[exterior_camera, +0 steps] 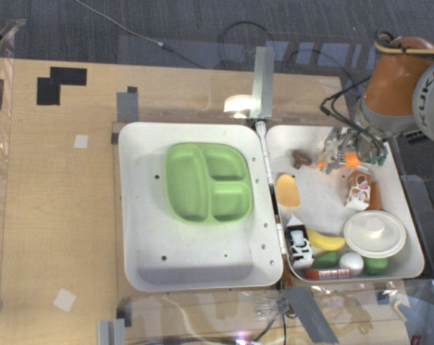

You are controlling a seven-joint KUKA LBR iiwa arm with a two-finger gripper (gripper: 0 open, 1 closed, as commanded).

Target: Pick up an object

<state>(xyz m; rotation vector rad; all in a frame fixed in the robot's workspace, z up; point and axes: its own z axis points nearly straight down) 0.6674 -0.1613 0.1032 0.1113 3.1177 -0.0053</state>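
Bench [52,214]: light wood, carrying two shallow white bins side by side.

Left bin [141,250]: holds one green divided tray [206,182], lying flat near the middle.

Right bin [407,254]: crowded. White round bowl [375,233] at the near right; yellow banana [325,241] just left of it; a black-and-white carton [297,244] against the dividing wall; a pale orange oval piece [287,191] further up that wall; a red-and-white packet [359,187] standing near the middle right; a small brown item [301,158] toward the far side; green, white and red pieces along the near edge, too tangled to name.

Arm [400,85]: enters from the right, orange band uppermost, wrist pitched steeply down over the far right part of the right bin.

Gripper [350,155]: hangs low above the bin floor, with a small orange object [351,159] at its tips. Whether the fingers are parted or closed on it cannot be told; no grasp is evident.

Relation for the coming move: the orange object lies directly under the gripper, its long axis unreadable; the packet stands just toward the near side, close enough, in my judgement, to be knocked.
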